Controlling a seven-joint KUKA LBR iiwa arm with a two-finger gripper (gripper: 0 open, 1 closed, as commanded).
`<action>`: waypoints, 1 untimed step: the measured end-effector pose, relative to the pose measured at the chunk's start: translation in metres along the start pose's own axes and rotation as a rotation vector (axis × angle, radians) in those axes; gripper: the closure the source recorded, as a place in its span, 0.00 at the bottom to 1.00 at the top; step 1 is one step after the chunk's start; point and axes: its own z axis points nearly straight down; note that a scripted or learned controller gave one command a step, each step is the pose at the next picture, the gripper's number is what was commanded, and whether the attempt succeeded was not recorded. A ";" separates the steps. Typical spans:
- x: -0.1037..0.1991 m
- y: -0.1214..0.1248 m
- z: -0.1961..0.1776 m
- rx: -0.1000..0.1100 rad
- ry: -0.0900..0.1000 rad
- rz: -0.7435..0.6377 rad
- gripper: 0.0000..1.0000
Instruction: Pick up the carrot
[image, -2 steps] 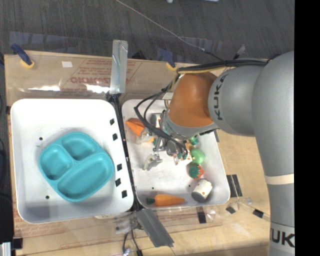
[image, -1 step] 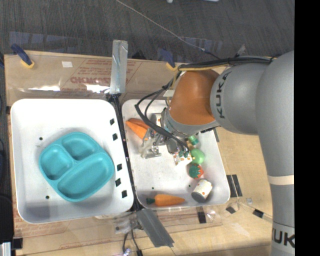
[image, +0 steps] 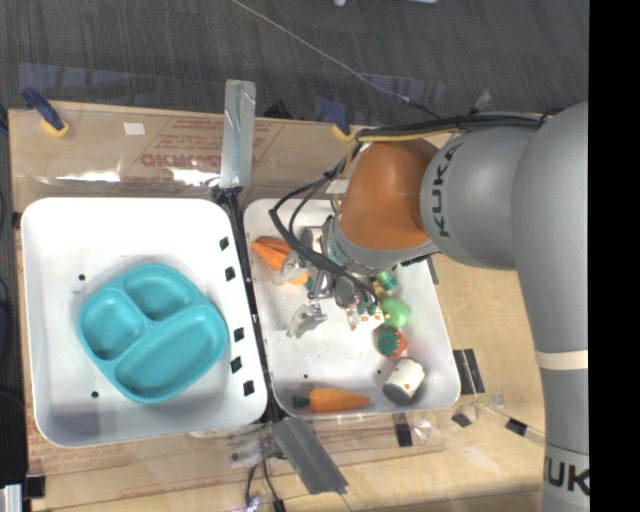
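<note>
While the arm (image: 500, 200) reaches in from the right of the camera view, its gripper (image: 318, 300) hangs low over the middle of the right bin (image: 432, 300), with its metal fingertips close to the white floor and nothing visible between them; the fingers look slightly parted, though they are small and partly lost among cables. Along the near edge of that bin, toward its near-left corner, lies a carrot (image: 335, 400), flat on the floor with its pale stem end to the left, well apart from the gripper. A second orange piece (image: 270, 251), also carrot-like, rests near the far-left corner, just beside the wall shared with the left bin (image: 50, 250), with a small yellowish scrap next to it. Near the right wall sit a green toy (image: 397, 313), a red and green strawberry-like toy (image: 391, 342) and a white cylinder (image: 404, 380) toward the near-right corner. A blue divided plate (image: 152, 330) lies in the left bin. As I judge it, the pick is not yet made: no carrot is off the floor or gripped, so the approach, the closing and the lift all remain.
</note>
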 end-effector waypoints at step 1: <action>-0.002 0.001 -0.010 0.001 -0.004 -0.007 1.00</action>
